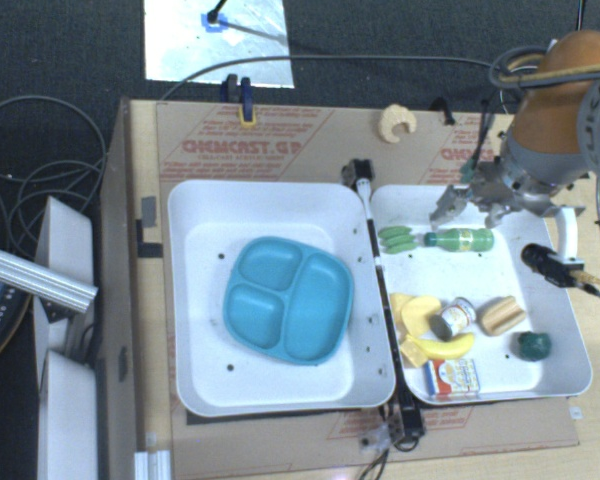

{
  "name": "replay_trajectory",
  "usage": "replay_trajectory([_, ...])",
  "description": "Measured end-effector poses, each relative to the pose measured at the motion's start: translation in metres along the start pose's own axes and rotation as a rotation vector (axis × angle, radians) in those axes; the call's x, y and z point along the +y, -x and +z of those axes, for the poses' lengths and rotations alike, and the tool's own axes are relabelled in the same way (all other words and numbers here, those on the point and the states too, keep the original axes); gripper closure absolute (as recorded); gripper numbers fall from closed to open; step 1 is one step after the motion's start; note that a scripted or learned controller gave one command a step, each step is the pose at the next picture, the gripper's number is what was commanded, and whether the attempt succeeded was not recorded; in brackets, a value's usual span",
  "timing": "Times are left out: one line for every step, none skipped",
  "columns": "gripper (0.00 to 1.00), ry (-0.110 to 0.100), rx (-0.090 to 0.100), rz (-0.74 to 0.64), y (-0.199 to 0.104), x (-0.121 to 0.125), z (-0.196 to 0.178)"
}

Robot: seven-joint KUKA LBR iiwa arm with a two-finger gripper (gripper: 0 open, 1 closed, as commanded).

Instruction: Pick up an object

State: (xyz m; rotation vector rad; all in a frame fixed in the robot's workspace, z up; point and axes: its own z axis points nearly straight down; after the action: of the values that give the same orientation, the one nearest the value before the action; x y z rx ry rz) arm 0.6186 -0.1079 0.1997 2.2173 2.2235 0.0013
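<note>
- The pincer (477, 205) hangs over the far part of the right bin (580, 368), fingers spread, pinching nothing.
- Just beneath it lies a green bottle (460, 239), flat on its side.
- Nearer: a banana (427, 333), small can (456, 318) and bread roll (501, 314).
- The left bin (195, 298) carries a blue divided plate (286, 299).

Plate (288, 299) in left bin (195, 228)

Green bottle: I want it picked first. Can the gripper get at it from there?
Probably yes. The gripper hangs just above the green bottle, which lies apart from the banana and can.
</note>
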Motion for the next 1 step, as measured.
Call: replay_trajectory([0.00,-0.002,0.000,0.002,0.0110,-0.0522,0.0733])
